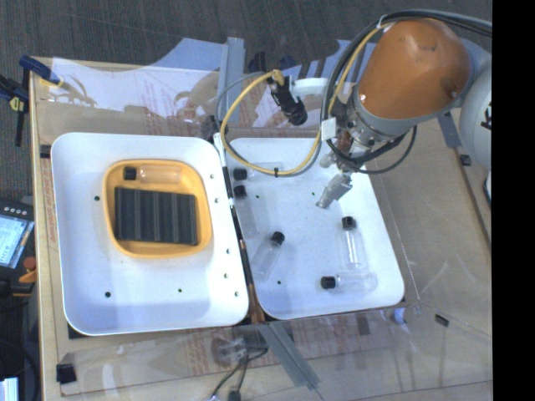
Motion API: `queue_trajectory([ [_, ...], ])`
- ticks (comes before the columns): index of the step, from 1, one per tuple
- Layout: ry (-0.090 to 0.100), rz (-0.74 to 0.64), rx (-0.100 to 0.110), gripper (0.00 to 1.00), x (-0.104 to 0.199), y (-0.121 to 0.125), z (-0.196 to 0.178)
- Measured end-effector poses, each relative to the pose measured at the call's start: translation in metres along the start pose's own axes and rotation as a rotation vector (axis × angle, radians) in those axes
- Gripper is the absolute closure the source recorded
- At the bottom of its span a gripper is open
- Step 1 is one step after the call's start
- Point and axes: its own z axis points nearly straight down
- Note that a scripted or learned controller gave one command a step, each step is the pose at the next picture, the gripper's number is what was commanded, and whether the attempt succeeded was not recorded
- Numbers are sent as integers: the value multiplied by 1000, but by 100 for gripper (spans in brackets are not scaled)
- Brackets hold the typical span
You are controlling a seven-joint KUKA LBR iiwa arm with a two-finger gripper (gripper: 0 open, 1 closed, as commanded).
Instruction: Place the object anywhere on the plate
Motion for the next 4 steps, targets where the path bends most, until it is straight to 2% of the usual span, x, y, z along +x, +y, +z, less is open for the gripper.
queue_trajectory([
  [1, 3, -201, 1, 0, 37, 9, 4],
  [2, -2, -193, 2, 0, 21, -26, 4],
  [3, 4, -94, 2, 0, 34, 12, 6],
  [4, -7, -107, -1, 0, 21, -21, 10],
])
